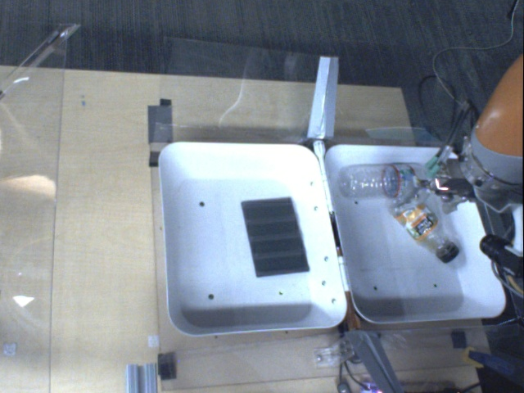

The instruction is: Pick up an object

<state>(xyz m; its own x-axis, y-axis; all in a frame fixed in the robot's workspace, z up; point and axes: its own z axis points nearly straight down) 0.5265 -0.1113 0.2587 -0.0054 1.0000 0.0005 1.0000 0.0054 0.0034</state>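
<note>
A: Where does the thing to pick lie from the gripper (446, 185)?

B: The small bottle (424, 229) with the yellow label and dark cap sits just below and a little left of it in the camera view, close by. Its long axis runs on a slant, from upper left down to the dark cap at lower right.

A: So a grasp across that slant?

B: That is my judgement: the arm (503, 129), coming in from the right, would need to drop a short way toward the near rim and square up across the bottle's width.

A: Is the claw apart or together?

B: I cannot tell; the wrist hardware is a blur there, and nothing visibly sits in it.

A: And the bins?

B: The right bin (483, 297) holds that small bottle plus a clear plastic bottle (378, 180), lying nearly level along its far wall, just left of the gripper. The left bin (188, 219) holds a dark ribbed slab (274, 236) near its middle, well apart from the arm
</note>
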